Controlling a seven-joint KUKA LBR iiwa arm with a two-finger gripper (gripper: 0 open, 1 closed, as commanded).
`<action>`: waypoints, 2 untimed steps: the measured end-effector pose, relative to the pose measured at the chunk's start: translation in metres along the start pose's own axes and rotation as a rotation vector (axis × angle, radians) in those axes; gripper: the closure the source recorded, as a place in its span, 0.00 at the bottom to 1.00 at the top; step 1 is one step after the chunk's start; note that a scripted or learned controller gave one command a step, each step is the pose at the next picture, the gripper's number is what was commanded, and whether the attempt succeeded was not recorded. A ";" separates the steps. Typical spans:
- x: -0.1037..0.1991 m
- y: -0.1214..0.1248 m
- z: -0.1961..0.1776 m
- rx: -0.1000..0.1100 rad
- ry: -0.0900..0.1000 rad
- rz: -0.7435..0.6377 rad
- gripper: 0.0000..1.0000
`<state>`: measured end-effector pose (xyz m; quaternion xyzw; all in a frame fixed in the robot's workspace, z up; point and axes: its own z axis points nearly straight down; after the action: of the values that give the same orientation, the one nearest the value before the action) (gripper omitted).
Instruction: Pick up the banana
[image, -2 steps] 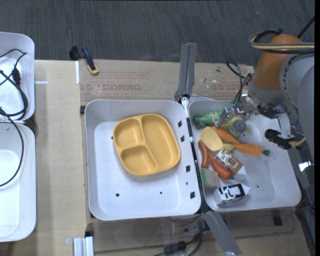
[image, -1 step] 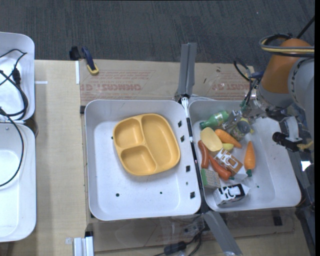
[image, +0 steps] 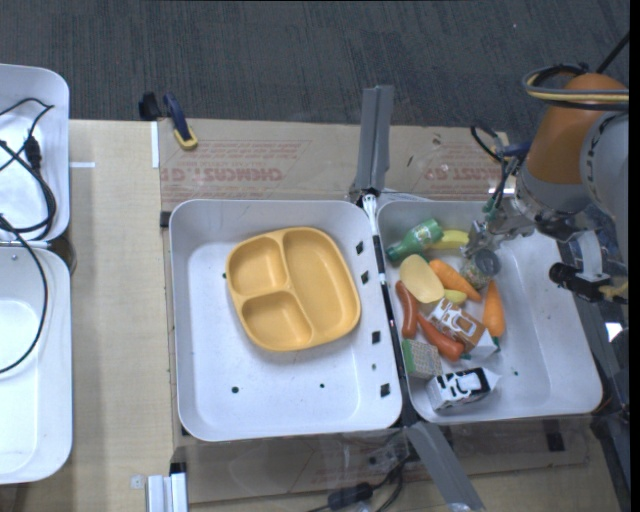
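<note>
Banana (image: 453, 239) lies at the pile's twelve o'clock beside the bottle (image: 416, 238); gripper (image: 482, 258), grip state unreadable, should descend squarely over it.

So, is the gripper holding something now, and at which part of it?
It cannot be told. The gripper hangs over the right bin, next to the banana, but no item shows between it.

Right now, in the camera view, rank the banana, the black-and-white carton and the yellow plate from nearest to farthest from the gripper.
1. banana, just left of the gripper, right bin's far end.
2. black-and-white carton, right bin's near end.
3. yellow plate, left bin.
</note>
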<state>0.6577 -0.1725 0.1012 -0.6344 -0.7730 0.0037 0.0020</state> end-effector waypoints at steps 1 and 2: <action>0.003 0.003 0.008 -0.008 -0.002 -0.233 1.00; 0.068 0.015 -0.096 -0.011 -0.002 -0.281 1.00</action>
<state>0.6600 -0.1025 0.1968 -0.5199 -0.8542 -0.0002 -0.0015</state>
